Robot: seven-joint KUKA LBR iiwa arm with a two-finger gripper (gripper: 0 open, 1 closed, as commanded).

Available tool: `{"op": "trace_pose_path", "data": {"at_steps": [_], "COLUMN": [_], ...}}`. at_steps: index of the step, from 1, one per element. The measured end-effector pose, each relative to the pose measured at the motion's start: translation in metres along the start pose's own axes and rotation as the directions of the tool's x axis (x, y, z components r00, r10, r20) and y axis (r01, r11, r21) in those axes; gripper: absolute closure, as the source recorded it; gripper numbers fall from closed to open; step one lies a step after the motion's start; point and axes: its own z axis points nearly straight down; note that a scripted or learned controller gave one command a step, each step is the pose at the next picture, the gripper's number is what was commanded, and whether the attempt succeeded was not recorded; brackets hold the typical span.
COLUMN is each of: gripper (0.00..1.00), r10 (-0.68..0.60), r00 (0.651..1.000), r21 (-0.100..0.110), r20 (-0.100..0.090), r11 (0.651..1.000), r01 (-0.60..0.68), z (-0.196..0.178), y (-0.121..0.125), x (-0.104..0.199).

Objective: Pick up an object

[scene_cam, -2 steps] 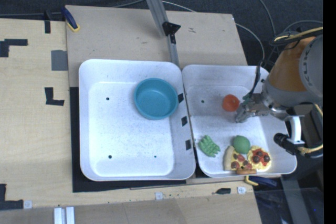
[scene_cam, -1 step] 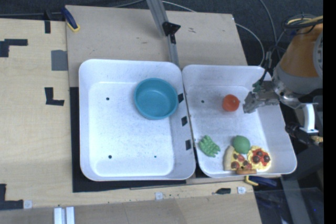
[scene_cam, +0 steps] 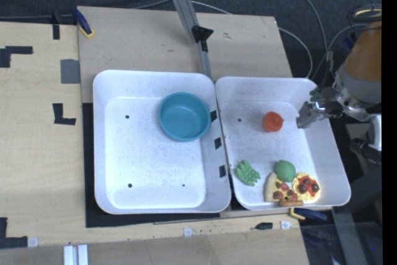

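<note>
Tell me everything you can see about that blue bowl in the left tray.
The blue bowl is a round, shallow dish in a teal-blue shade, looking like smooth plastic. It sits upright, open side up, with nothing visible inside it. It rests on the floor of the left white bin, toward the bin's far right part, close to the wall shared with the right bin. No other item touches it, and the pincer is well away, over the other bin.
</note>
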Motion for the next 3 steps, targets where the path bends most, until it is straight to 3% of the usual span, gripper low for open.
{"op": "trace_pose_path", "data": {"at_steps": [1, 3], "gripper": [1.0, 1.0], "r10": [0.0, -0.003], "r00": [1.0, 1.0], "r21": [0.0, 0.004], "r20": [0.0, -0.002], "r11": [1.0, 1.0], "r01": [0.0, 0.003], "z": [-0.049, -0.032], "y": [0.001, -0.024], "x": [0.0, 0.092]}}
